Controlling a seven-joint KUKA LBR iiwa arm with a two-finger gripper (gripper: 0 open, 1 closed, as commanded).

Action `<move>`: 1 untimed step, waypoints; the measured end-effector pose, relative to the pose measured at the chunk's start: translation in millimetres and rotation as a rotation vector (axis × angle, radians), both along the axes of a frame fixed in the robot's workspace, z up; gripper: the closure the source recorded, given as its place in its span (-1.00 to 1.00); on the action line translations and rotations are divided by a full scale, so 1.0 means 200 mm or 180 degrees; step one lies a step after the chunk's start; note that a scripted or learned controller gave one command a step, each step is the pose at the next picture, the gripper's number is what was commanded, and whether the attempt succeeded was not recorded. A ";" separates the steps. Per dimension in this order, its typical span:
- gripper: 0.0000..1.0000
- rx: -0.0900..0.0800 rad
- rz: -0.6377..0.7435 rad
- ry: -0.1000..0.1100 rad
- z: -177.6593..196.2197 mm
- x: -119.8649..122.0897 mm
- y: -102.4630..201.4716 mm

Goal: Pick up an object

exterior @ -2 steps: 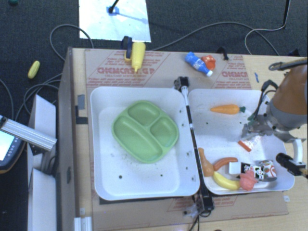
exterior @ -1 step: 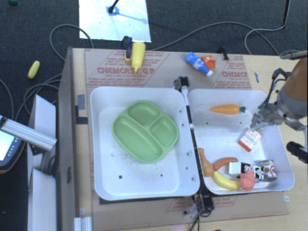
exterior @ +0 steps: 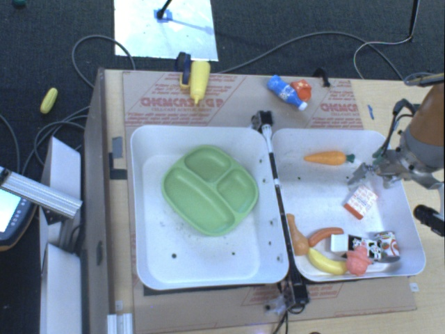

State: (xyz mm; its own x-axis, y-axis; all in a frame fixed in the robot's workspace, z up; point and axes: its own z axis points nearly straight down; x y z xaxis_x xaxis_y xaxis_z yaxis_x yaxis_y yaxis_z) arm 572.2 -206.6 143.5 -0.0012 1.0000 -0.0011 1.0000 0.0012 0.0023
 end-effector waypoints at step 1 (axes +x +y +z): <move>-1.00 0.0002 0.0000 0.0004 -0.16 -0.13 0.00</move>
